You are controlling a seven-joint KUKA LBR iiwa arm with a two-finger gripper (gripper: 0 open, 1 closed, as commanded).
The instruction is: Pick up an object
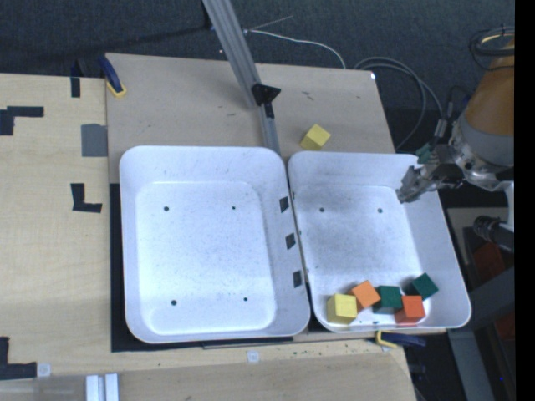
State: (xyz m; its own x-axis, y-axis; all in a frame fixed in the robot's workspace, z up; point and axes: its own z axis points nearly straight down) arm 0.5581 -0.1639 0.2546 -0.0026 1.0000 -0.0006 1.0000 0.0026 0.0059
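Gripper (411, 185) at the end of the grey arm (493, 132) hangs over the upper right edge of the right bin (351, 224), its dark fingers pointing down and to the left; they are too small and blurred to tell whether they are spread or closed, and nothing is visible between them. An orange band sits above the wrist, near the right side of the view. Well below the gripper, at the bin's near right corner, lies a cluster of small blocks: a yellow block (342, 307) at the left, an orange block (365, 293) just beside it, a green block (389, 296) next, then a red-orange block (412, 307), with a dark green block (425, 286) just above that one. The blocks touch or nearly touch one another, and all are well apart from the gripper. The left bin (205, 241) lies side by side with the right one. Beyond the bins, on the brown bench (184, 98), a lone yellow cube (315, 137) rests near the top left corner of the right bin, up and to the left of the gripper. A slanted metal bar (238, 48) crosses the bench above the bins.
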